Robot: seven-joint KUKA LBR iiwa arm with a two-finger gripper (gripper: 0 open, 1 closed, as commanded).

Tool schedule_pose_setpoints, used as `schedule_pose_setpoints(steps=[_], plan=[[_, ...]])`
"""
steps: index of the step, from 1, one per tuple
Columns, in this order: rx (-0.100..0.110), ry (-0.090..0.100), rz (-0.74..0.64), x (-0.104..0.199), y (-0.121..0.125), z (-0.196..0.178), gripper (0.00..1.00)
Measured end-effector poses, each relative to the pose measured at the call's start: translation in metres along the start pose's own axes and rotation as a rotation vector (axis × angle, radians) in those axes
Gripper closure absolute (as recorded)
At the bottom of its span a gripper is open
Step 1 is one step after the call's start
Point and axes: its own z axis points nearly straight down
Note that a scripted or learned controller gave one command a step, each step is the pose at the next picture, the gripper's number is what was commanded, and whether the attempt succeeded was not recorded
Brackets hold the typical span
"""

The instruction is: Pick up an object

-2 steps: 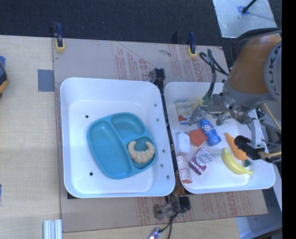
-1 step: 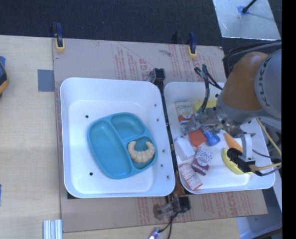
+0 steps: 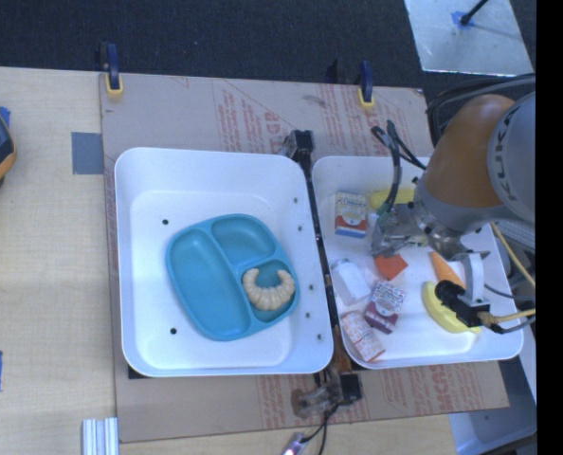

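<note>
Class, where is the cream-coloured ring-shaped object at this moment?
The cream-coloured ring lies in the left bin, in the lower right compartment of the blue divided plate, close to the wall shared with the right bin.

Two shallow white bins sit side by side on the bench (image 3: pixel 45 282), on a brown cardboard sheet (image 3: pixel 215 121) clamped at its far edge. The left bin (image 3: pixel 135 254) holds a blue divided plate (image 3: pixel 206 278) with a pale ring-shaped toy (image 3: pixel 268 288) in its near right compartment. The grey arm (image 3: pixel 481 159) with its orange band reaches over the right bin (image 3: pixel 433 349), and the tool (image 3: pixel 392 240) hangs low near that bin's middle, just above an orange-red piece (image 3: pixel 390 267). Around it lie a small carton (image 3: pixel 352 212) toward the far edge, small wrapped packets (image 3: pixel 386 303) toward the near edge, a carrot-like orange piece (image 3: pixel 446 268) and a yellow banana shape (image 3: pixel 444 308) toward the right edge.
</note>
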Motion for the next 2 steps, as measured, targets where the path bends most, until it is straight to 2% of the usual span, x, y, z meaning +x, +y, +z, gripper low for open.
schedule_pose_setpoints(steps=[1, 2], plan=[[0.000, 0.000, 0.000, 0.000, 0.000, 0.000, 0.00], [-0.007, -0.004, 0.004, -0.004, -0.005, 0.020, 0.00]])
